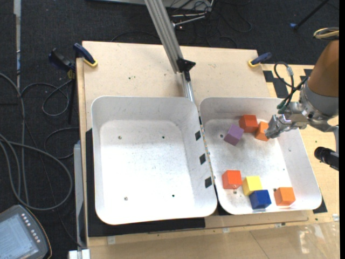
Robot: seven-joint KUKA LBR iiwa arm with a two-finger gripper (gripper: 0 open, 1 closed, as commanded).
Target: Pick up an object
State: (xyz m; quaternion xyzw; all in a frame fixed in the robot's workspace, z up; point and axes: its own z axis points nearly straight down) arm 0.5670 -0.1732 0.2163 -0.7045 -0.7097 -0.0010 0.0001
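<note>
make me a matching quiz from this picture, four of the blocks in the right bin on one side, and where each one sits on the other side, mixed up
Things:
1. purple block
2. blue block
3. yellow block
4. orange block by the near right corner

Places:
A. between the red-orange block and the blue one
B. nearest the bin's front edge
C. far half of the bin, left of the gripper
D. right of the blue block

Pairs: 1-C, 2-B, 3-A, 4-D

The arm (326,85) was cut off by the right edge, only its orange band and wrist in frame; the gripper (274,127) covered part of an orange block (262,131), and whether its fingers were parted could not be told; a grey device (19,235) was cropped at the lower left corner.
</note>
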